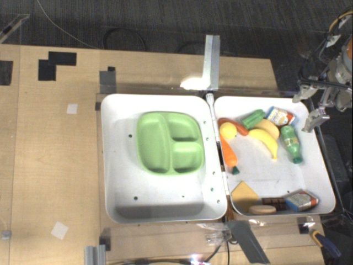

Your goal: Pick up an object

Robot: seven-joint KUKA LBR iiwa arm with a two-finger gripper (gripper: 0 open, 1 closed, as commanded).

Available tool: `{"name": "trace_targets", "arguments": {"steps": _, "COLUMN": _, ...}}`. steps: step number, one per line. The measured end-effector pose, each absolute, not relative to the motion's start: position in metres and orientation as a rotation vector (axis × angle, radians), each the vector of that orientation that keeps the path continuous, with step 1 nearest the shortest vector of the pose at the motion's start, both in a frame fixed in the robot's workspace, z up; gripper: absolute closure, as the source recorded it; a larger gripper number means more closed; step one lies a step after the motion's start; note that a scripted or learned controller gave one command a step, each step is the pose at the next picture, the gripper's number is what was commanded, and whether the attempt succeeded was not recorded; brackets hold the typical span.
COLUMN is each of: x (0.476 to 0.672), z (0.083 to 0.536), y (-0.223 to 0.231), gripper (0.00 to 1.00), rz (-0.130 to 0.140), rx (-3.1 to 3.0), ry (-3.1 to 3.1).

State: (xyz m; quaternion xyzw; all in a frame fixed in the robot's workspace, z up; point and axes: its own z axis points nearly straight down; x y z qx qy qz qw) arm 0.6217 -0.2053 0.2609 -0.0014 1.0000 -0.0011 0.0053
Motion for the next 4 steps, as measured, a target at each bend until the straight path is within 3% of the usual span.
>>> {"name": "trace_targets", "arguments": {"steps": 1, "x": 0.623, "z": 0.103, "y": -0.206, "gripper": 0.0, "rz": -0.004, "rx": 0.396, "ry": 3.097}}
{"name": "trace_targets", "arguments": {"steps": 2, "x": 0.632, "z": 0.095, "y": -0.117, "gripper": 0.0, "rz": 0.003, "rx": 0.616, "ry": 3.06}}
{"name": "trace_targets", "arguments": {"steps": 4, "x": 0.599, "z": 0.095, "y": -0.089, "gripper": 0.0, "rz": -0.002, "rx": 0.657, "ry": 3.04}}
